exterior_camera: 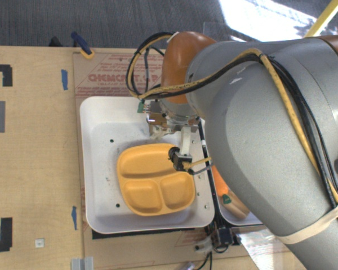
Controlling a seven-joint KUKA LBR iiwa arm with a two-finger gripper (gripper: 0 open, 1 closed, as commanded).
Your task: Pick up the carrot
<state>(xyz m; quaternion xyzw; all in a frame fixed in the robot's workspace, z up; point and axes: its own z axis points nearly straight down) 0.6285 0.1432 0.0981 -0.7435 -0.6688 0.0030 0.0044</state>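
The grey arm [270,139] sits closest to the lens and fills the right half of the view, a yellow cable running along its casing; it covers most of the right bin [245,219], of which a narrow strip shows beside the left bin's right wall. In that strip lies the carrot [218,183], a slim orange shape with a green tip at its near end, set lengthwise against the bin's left edge and partly under the arm; just beside the green tip rests a pale tan rounded thing [238,208], too hidden to identify.

In the left bin [98,151] a yellow divided plate [155,179] lies flat in the near right part of the floor, with one long compartment on its far side and two smaller ones on its near side; all three compartments look bare; the rest of the bin floor shows white with a few dark specks.

Farther back, the gripper [158,124] hangs below the orange band [183,61] over the far right part of the left bin, just beyond the plate's far rim and well apart from the carrot; whether it is open or closed cannot be told, and nothing can be seen in its grasp.

Beyond the bins a cardboard sheet [107,77] with red print lies on the tan bench [34,151]; bits of blue tape [64,79] mark its left edge; dark floor lies past that.
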